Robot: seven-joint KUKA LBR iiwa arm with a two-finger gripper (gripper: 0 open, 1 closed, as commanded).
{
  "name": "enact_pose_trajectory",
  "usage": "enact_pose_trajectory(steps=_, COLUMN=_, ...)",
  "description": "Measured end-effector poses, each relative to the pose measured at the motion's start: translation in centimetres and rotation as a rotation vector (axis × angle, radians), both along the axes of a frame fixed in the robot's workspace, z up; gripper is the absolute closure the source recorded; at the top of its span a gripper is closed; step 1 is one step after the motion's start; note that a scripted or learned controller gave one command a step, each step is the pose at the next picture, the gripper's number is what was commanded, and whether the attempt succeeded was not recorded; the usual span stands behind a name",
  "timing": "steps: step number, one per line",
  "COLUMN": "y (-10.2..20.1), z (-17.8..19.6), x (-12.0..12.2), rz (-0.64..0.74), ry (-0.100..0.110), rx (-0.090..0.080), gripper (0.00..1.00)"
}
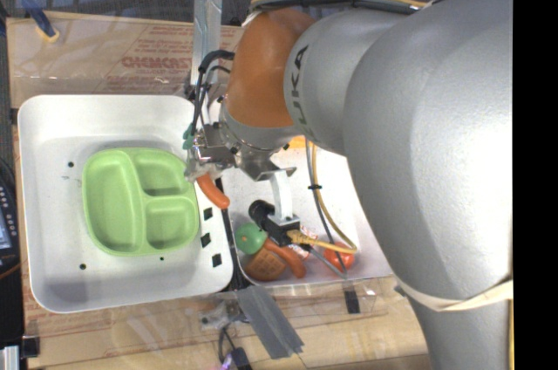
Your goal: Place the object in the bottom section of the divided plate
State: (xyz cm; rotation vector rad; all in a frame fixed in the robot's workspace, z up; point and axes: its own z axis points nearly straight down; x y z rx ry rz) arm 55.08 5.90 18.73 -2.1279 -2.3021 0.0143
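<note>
camera view: fixed overhead, slanted down | both bins in frame | arm entering from right, close

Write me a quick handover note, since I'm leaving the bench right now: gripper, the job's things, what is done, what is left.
Gripper: over the divider between the two bins, at the right edge of the green divided plate. An orange carrot-like object sits right under it; a grasp cannot be confirmed.
Plate: in the left bin, all three sections bare.
Right bin: a pile of toy food at its near end.
Done: nothing placed in the plate.
Left: get the orange object into the plate's bottom section.
</note>
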Motion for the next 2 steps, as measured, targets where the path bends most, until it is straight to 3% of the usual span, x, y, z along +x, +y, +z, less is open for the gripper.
enact_pose_trajectory(steps=1, y=6.1, z=13.0, x=-0.6, rz=0.074, ry=-0.009, rx=0.001, gripper=1.0)
enact_pose_trajectory(steps=2, y=13.5, z=12.0, x=-7.6, rz=0.105, ry=-0.003, rx=0.0, gripper=1.0)
